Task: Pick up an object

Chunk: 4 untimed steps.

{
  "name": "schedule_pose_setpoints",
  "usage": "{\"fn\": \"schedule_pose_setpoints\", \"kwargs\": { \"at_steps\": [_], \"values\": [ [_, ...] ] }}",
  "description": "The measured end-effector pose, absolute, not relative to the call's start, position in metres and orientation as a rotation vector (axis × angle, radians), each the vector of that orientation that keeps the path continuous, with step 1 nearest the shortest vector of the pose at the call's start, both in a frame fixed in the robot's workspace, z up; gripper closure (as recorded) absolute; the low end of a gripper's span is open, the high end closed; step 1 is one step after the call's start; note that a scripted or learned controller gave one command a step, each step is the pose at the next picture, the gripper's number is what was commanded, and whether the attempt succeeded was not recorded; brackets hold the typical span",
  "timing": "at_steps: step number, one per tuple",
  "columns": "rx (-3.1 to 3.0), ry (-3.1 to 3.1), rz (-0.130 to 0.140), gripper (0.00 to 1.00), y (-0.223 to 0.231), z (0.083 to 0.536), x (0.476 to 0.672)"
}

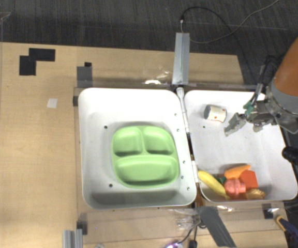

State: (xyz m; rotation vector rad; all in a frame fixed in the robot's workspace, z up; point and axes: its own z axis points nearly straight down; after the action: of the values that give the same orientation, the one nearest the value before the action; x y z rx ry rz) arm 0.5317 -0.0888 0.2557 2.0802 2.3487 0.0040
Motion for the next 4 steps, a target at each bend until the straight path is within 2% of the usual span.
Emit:
{"fn": "schedule_pose_setpoints", "kwargs": {
  "at_steps": [1, 2, 3, 4],
  "values": [
    [1.891, 2.504, 0.002, 0.00, -0.093, 0.219, 0.615],
    [1.841, 2.538, 0.006, 0.00, -0.089, 0.112, 0.645],
    [2.035, 2.388, 0.007, 0.00, -0.029, 0.186, 0.649],
    [1.947, 2.460, 0.006, 0.00, -0.025, 0.225, 0.670]
  ]
}}
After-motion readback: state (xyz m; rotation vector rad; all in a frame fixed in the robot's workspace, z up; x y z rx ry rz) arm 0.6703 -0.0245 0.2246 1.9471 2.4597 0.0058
